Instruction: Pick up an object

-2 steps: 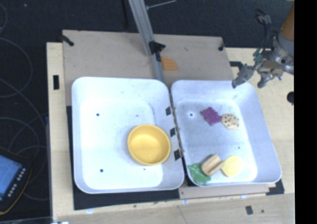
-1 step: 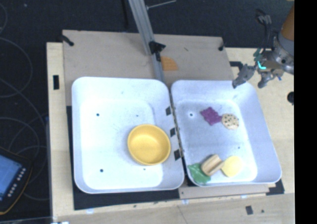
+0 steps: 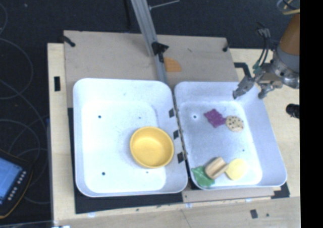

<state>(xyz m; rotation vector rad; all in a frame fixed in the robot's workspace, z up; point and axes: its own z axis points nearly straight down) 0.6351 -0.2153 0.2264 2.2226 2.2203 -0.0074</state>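
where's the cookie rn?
The cookie lies in the right bin, in its upper middle, just right of the purple piece and well above the yellow block.

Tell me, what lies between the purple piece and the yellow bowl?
In the camera view, the rims of both bins lie between the purple piece and the yellow bowl.

No legible text, label or number on anything
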